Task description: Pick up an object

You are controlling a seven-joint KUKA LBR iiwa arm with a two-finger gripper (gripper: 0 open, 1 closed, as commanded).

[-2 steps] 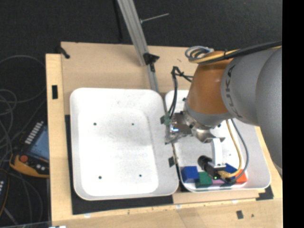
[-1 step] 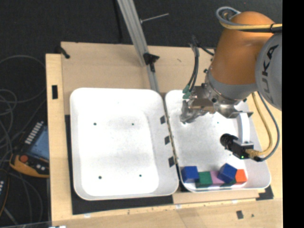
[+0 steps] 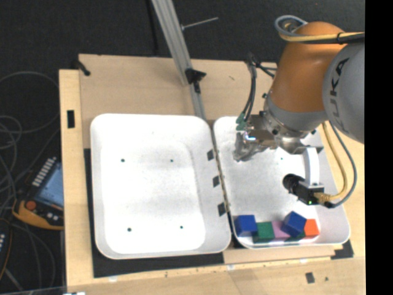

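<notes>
Gripper (image 3: 245, 145) at right bin's (image 3: 270, 183) 11 o'clock, grip state unclear; blocks (image 3: 277, 226) untouched at 6, pick pending.

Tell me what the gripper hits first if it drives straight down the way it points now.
Probably bare floor of the right bin, near its far left corner. The gripper points down there, and the blocks lie clustered along the near wall, off that line. Depth is hard to judge from this slanted view.

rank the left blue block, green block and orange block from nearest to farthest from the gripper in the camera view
From the gripper:
1. Left blue block, almost straight below it, at the right bin's near edge.
2. Green block, just right of that blue block.
3. Orange block, farthest right in the row.
</notes>
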